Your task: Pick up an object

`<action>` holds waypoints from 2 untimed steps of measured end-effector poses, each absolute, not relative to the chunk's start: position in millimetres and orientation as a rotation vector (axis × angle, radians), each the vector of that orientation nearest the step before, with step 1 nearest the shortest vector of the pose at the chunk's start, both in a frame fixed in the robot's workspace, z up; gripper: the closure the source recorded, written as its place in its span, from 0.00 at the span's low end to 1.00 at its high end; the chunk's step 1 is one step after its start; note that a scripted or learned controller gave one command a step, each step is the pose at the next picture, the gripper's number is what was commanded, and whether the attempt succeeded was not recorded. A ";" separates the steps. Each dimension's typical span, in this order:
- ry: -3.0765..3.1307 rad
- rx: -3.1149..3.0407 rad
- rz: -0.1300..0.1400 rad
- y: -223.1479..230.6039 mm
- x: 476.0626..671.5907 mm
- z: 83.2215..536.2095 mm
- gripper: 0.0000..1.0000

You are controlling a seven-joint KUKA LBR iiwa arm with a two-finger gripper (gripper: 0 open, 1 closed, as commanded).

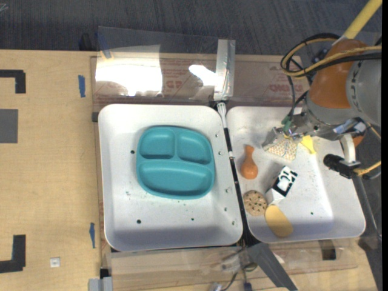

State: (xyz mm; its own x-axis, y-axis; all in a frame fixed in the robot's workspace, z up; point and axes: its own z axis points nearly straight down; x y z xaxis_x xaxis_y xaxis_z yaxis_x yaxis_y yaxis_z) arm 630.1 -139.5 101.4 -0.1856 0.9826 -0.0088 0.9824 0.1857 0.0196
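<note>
Gripper: low at the right bin's back edge, on a waffle piece; whether anything is gripped cannot be told.
Neighbours: yellow bit just beside; orange gourd near the left wall.
Front corner: cookie, black-white box, tan piece.
Risk: flat waffle may slip out; wall may block the grasp.
Left bin: teal tray.

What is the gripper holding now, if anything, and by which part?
It cannot be told. The gripper is low in the right bin, at the top edge of a pale speckled object, but no grasp can be made out.
</note>
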 end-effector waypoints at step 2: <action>2.377 2.000 0.021 -110.9 509.1 96.6 0.00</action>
State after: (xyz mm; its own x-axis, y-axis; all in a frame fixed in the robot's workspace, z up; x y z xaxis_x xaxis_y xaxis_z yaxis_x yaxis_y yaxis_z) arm 509.1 -110.9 96.6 -0.1709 0.9851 -0.0179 0.9847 0.1714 0.0327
